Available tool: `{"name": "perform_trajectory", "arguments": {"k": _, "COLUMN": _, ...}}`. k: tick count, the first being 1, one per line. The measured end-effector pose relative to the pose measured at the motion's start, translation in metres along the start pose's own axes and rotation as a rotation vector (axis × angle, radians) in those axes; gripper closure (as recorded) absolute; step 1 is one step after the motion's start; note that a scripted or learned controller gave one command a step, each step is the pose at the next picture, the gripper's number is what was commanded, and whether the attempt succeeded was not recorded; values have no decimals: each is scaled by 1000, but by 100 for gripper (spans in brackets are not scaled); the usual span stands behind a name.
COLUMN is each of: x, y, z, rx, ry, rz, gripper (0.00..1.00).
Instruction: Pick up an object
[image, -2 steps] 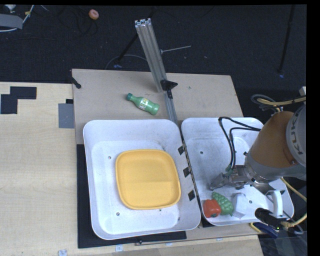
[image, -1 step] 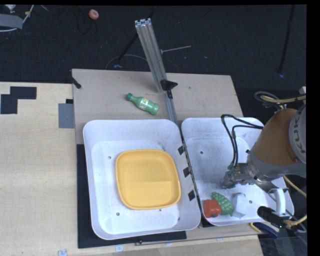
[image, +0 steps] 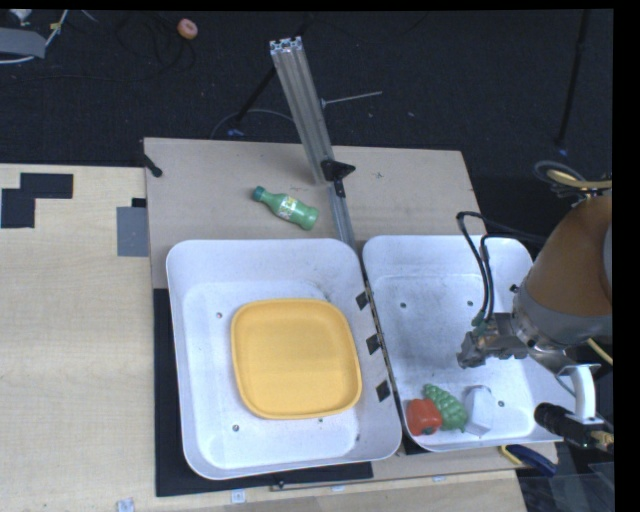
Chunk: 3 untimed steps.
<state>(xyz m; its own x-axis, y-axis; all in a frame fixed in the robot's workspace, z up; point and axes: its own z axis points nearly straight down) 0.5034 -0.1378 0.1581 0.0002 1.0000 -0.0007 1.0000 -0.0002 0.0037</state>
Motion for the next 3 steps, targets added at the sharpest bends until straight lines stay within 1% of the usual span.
{"name": "perform_trajectory", "arguments": {"k": 1, "x": 2, "y": 1, "z": -42, "rx": 0, "ry": 0, "rz": 0, "gripper": 100}}
{"name": "perform_trajectory", "arguments": {"k": 2, "x": -1, "y": 0, "z": -104, "rx": -1, "ry": 0, "rz": 0, "gripper": 100}}
{"name": "perform_trajectory", "arguments": {"k": 3, "x": 54, "y": 20, "z": -90, "rx": 5, "ry": 2, "rz": -4, "gripper": 100}}
